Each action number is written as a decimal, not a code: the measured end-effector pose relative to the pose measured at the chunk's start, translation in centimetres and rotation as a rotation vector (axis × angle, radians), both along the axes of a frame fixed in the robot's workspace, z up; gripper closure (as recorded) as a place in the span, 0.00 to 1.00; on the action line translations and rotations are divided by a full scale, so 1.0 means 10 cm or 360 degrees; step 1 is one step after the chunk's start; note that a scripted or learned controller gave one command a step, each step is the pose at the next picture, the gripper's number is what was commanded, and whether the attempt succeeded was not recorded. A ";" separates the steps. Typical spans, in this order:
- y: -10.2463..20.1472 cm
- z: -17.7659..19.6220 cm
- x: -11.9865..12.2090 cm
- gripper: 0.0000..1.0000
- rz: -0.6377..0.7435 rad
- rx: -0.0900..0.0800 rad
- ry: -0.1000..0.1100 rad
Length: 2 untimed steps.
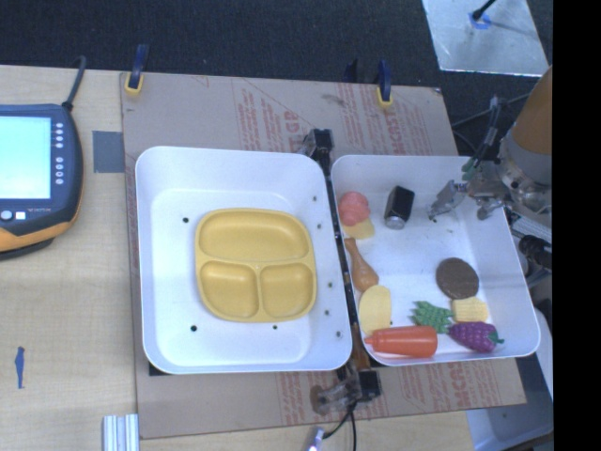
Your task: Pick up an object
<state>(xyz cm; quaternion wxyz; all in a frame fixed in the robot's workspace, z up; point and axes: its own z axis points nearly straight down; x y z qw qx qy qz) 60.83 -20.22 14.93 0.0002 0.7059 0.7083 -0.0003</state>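
Note:
The right bin (498,242) holds several toy foods. A black can (399,207) lies near its back, with a pink piece (354,208) to its left. A brown disc (457,277), yellow corn (470,309), purple grapes (474,335), a green leafy piece (432,315), a red carrot (406,342), a pale yellow piece (376,308) and a brown drumstick (362,269) fill the front and left. My gripper (464,205) hangs over the bin's back right corner, right of the can. It is open, with nothing between its fingers.
The left bin (169,186) carries a yellow divided plate (255,263). A tablet-like pendant (33,172) lies on the bench at far left. Clamps (383,83) hold the cardboard sheet at the back edge.

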 end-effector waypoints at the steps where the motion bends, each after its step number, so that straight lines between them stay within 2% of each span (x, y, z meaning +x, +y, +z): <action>1: 0.20 -0.56 -0.83 0.00 0.0003 -0.0001 0.0001; 2: 0.18 -0.56 -0.94 0.00 0.0005 -0.0002 -0.0005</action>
